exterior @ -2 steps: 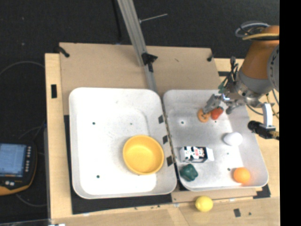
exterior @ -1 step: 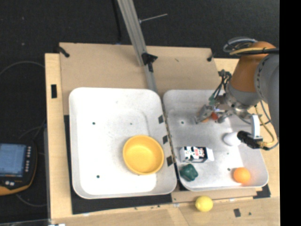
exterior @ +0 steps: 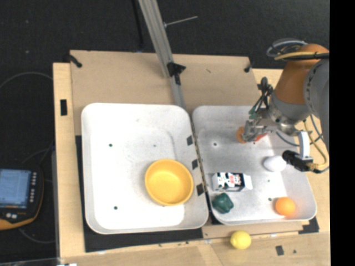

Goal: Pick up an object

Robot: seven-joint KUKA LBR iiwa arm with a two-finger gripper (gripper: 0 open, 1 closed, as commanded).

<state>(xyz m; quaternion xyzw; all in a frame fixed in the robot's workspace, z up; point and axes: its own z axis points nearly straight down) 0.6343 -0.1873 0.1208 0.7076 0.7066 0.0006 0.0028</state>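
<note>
My gripper [exterior: 253, 132] hangs low over the upper middle of the right bin [exterior: 219, 123]. It is right against a small orange object [exterior: 242, 134] that peeks out at its left side. I cannot tell whether that object is held. Further down the right bin lie a white egg-shaped object [exterior: 273, 163], a black-and-white box [exterior: 230, 182], a dark green object [exterior: 223, 203] and an orange ball [exterior: 284, 206]. A yellow bowl [exterior: 169, 182] sits in the left bin [exterior: 111, 126], near its lower right corner.
A yellow lemon-like ball [exterior: 240, 240] rests on the bench below the right bin. A slanted metal pole [exterior: 161, 43] stands behind the bins. A handheld screen [exterior: 16, 195] lies at the far left, off the bench.
</note>
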